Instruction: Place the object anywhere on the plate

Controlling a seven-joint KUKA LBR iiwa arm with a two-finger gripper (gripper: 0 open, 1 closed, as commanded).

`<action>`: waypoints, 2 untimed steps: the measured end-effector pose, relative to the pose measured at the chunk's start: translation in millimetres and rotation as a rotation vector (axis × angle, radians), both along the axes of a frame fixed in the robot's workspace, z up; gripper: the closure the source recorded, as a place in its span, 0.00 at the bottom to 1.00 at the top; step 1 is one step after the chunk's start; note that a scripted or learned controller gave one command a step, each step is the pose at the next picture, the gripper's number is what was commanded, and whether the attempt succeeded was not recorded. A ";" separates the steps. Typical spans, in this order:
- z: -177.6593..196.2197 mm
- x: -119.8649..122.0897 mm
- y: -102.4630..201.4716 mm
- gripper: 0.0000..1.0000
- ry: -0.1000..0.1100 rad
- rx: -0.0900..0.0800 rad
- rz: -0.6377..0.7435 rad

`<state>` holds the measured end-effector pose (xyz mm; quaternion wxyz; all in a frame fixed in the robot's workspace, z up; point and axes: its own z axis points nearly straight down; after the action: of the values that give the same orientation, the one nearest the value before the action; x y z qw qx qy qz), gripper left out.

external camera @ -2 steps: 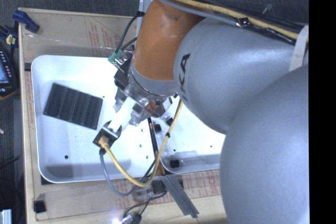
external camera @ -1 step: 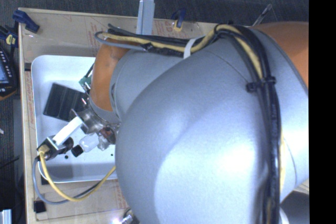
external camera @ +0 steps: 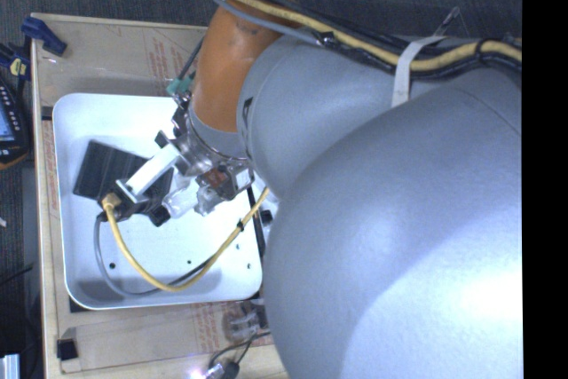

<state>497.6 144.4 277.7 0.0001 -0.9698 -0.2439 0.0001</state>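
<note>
- Grey arm (external camera: 399,217) comes in from the right and covers most of the frame's right side; its orange band (external camera: 222,67) sits above the wrist, near top centre.
- Gripper (external camera: 173,195) is low over the left white bin (external camera: 71,271), roughly at the bin's middle, pointing twd the left.
- Gripper state: can't tell whether it's open or closed (the tip is a jumble of white, black and clear parts at this angle), and nothing can be made out as held.
- Task obj: a flat black object (external camera: 102,166) lies on the bin floor in the upper-left part of the bin, just beside the gripper's tip. Whether they touch, can't tell.
- A yellow cable (external camera: 160,284) runs from near the gripper's tip, loops down across the bin floor and rises back twd the wrist on the right.
- A yellow-and-black cable bundle (external camera: 355,44) runs along the top of the arm, held by a white strap (external camera: 406,71).
- The bin rests on a wooden bench (external camera: 115,58); a blue clamp (external camera: 43,33) sits at the bench's top-left corner.
- Bin floor around the black object is plain white w/ a few small dark dots.
</note>
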 end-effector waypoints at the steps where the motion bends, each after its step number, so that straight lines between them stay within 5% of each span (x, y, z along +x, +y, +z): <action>1: -92.7 44.5 9.3 1.00 0.010 0.000 0.098; 2: -79.8 84.4 -1.3 1.00 0.004 0.002 0.278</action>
<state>581.9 143.1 197.9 0.0017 -0.9265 -0.3762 0.0017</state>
